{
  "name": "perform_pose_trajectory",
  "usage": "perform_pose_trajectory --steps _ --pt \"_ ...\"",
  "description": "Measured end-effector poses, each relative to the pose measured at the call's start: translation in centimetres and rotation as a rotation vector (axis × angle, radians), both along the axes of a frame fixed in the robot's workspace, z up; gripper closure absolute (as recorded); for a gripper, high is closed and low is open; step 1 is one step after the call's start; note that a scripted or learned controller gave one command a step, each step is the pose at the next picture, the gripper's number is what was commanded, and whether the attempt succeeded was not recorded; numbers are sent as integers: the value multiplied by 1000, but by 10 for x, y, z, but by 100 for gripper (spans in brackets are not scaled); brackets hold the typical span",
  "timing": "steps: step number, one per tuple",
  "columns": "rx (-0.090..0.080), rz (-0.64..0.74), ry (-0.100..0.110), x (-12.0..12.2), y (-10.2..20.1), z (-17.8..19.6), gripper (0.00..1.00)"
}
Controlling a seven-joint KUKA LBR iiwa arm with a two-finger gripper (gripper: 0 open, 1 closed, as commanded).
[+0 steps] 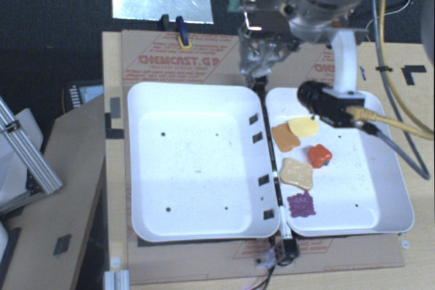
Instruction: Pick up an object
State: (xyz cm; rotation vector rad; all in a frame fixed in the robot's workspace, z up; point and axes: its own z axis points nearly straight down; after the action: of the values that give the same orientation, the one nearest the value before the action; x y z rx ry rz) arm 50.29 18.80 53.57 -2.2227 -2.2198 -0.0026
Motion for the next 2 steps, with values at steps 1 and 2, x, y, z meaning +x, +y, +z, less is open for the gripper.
perform_pose_trajectory --steps 1,2 --pt "-6 9 15 -19 37 -149 100" --pt "-8 1 16 -19 29 -316 100"
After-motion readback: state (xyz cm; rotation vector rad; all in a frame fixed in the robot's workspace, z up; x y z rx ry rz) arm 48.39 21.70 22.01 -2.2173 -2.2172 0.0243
